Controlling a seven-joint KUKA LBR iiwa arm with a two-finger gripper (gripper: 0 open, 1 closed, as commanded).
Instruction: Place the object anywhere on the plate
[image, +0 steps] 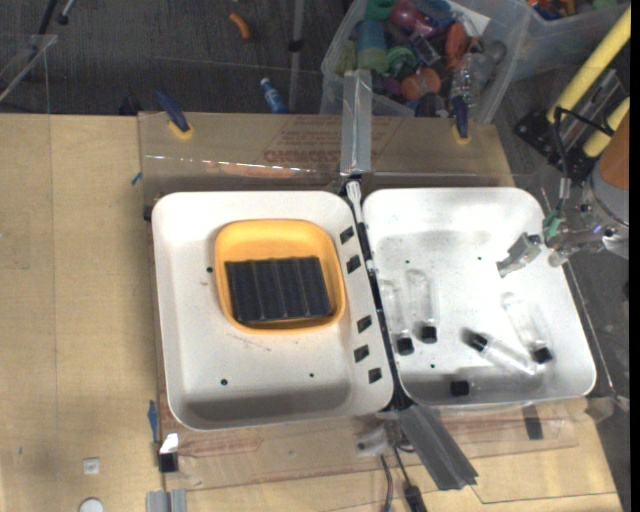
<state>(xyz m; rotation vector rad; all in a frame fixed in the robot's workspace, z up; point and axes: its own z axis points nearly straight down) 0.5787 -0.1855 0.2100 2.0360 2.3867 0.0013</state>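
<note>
A yellow plate (232, 243) lies in the left bin (190, 370). On it rests a dark ribbed rectangular object (278, 290), lying flat and covering most of the plate's floor. My gripper (518, 256) hangs over the right bin's (450, 225) far right side, well away from the plate, with the wrist reaching in from the right edge. I see nothing held at its tip.
Several clear tube-like pieces with black ends (415, 312) (505, 350) lie on the right bin's floor near its front. A small black piece (459, 387) sits at the front wall. A divider with black clips (360, 300) separates the bins.
</note>
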